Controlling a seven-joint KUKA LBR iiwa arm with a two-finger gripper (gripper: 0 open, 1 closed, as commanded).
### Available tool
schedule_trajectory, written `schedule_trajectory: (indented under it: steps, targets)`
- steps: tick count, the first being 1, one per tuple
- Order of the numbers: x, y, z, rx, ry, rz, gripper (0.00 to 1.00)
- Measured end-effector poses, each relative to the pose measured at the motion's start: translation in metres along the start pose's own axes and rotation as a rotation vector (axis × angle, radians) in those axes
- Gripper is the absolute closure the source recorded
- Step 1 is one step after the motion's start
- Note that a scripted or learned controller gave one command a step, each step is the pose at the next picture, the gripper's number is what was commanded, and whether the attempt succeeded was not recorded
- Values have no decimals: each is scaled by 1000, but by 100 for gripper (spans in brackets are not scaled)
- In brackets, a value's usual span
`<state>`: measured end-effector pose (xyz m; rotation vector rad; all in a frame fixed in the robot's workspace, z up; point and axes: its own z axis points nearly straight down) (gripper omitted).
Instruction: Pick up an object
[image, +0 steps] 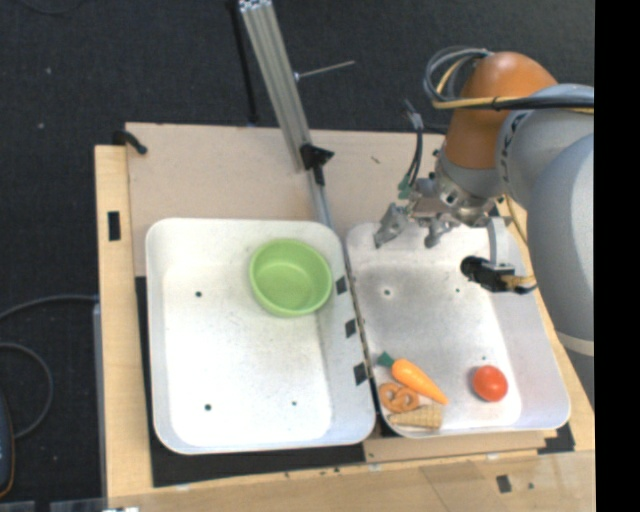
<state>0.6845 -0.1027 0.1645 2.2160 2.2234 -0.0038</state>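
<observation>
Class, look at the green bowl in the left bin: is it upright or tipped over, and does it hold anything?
Upright and empty. The green bowl shows its full round rim and bare green inside, facing up.

One fixed camera is looking down at a slant from above the worktop (230, 170), standing far enough back that it is taking in both bins side by side, the left bin (175, 330) and the right bin (520, 330), with dark floor around. The arm (540, 150) is entering from the frame's right edge, partly cut off.
</observation>
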Motion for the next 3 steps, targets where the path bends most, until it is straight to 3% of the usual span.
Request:
schedule_trajectory:
  steps: [1,2,3]
  targets:
    - [-1,-6,43,3,0,3,0]
    - [-3,-6,64,2,0,4,0]
    - [-4,-5,51,-4,-1,4,100]
